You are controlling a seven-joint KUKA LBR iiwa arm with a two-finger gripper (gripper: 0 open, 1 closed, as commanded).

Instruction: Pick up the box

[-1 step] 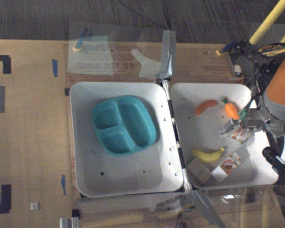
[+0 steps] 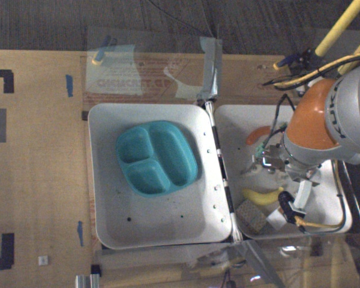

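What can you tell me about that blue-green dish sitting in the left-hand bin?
The teal divided plate looks like smooth moulded plastic, a rounded rectangle with three compartments: one long section along one side and two smaller ones along the other. All three look bare. It lies flat and right side up, turned at a slant, in the upper middle of the left white bin, resting on its floor. Nothing else touches it; the arm is over the other bin.

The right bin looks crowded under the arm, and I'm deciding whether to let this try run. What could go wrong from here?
1. The brown box lies close against the banana, so a grasp may catch the fruit instead.
2. It also sits near the right bin's front corner, leaving little room.
3. The arm hides much of the bin.
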